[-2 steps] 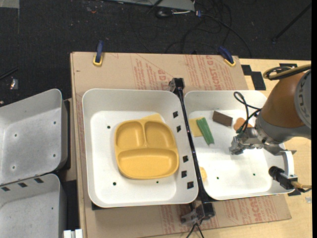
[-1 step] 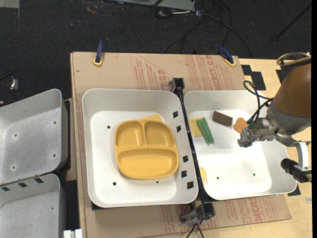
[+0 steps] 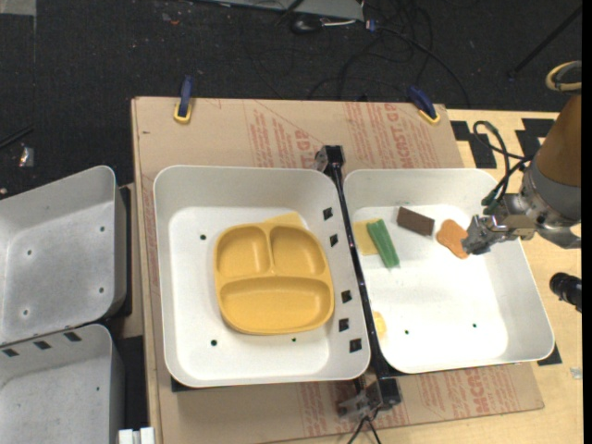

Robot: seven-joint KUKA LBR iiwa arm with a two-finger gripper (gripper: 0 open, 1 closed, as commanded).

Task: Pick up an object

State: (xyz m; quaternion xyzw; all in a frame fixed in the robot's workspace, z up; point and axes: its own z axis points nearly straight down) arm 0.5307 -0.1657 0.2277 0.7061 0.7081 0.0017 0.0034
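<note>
Camera view: gripper (image 3: 477, 237) touching small flat orange piece (image 3: 451, 237); grip state unclear. Left of gripper, red print on cardboard sheet (image 3: 277, 137), unreadable.

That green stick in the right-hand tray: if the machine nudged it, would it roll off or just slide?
The green stick looks flat-sided and lies flat, so it would probably slide, not roll. It seems stiff and likely light. The bin floor looks smooth, so a push might spin it.

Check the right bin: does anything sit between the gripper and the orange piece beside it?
Nothing visible does. The gripper is right at the orange piece in the right bin; the brown block and green block lie farther left.
</note>
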